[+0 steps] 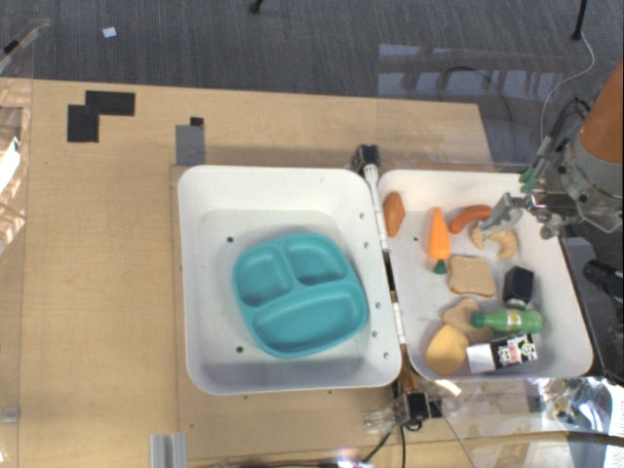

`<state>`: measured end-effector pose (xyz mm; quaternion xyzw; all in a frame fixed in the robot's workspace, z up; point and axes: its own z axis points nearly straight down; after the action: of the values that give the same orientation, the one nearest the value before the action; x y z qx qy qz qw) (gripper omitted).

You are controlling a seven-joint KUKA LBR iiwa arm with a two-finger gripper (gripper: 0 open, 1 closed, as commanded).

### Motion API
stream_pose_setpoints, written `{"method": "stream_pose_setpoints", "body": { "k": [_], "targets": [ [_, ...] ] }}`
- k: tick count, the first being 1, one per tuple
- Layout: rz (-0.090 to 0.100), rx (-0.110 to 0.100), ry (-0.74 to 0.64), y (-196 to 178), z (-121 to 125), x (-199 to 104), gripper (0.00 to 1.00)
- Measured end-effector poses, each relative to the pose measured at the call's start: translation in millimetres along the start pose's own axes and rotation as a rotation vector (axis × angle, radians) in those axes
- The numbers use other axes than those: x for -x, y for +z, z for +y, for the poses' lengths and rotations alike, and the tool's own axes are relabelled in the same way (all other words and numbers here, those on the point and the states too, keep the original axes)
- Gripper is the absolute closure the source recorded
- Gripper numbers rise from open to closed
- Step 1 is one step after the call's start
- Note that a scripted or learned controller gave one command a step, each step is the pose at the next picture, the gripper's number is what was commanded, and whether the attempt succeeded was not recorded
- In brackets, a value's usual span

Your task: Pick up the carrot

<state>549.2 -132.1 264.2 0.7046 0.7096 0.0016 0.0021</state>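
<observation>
The gripper (pixel 504 213) hung at the upper right of the frame, over the far end of the right bin (pixel 575 300), at the tip of the grey arm (pixel 595 178) that came in from the right edge. Its metal tip was just above a pale croissant (pixel 503 242) and beside the right end of a sausage (pixel 472 216). How far apart its fingers stood could not be made out from this slanted view, and nothing could be seen held between them.

The carrot (pixel 439 235) lay a little left of the gripper, in the upper middle of the right bin, upright in the frame with its green end pointing down. It was apart from the gripper. Further left, near the bin's wall, lay an orange oval roll (pixel 393 214).

Below the carrot sat a slice of toast (pixel 472 277), with a small black block (pixel 518 285) to its right. Lower still were a green bottle (pixel 507 319) lying on its side, a tan biscuit-like piece (pixel 460 312), a yellow potato-like lump (pixel 446 349) and a dark bottle with a white cap (pixel 503 353).

The left bin (pixel 210 291) filled the middle of the frame and held a teal divided tray (pixel 299 293). Both bins sat on a wooden bench (pixel 88 291).
</observation>
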Motion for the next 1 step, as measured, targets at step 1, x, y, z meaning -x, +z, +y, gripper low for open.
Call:
{"method": "stream_pose_setpoints", "body": {
  "k": [1],
  "targets": [
    [-0.002,0.012,-0.115,174.9,38.5,-22.7,0.00]
  ]
}}
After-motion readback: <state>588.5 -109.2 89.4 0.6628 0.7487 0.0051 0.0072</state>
